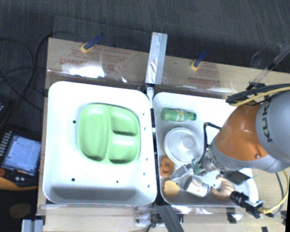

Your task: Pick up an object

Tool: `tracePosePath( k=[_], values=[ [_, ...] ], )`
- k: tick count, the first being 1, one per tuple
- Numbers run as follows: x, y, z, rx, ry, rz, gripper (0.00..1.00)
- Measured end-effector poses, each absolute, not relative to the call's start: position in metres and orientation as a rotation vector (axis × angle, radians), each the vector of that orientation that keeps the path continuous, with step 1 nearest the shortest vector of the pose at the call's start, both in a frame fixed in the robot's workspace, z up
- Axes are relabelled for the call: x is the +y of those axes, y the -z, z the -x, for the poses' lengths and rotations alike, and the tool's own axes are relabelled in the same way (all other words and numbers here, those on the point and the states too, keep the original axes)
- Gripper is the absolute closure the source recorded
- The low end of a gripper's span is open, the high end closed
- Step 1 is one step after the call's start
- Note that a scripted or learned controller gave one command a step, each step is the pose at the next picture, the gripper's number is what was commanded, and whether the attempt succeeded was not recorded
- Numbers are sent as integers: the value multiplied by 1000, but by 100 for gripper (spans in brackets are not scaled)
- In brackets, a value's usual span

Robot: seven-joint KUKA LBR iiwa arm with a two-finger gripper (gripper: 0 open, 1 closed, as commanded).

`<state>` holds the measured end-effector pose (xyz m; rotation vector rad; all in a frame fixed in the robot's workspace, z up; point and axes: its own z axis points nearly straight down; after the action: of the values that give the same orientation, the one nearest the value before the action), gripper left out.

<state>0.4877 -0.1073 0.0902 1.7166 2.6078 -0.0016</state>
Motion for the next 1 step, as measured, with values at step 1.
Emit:
tracePosePath(
  k=[1],
  values=[
    [-105,-100,-489,2612,-5,-1716,100]
  ],
)
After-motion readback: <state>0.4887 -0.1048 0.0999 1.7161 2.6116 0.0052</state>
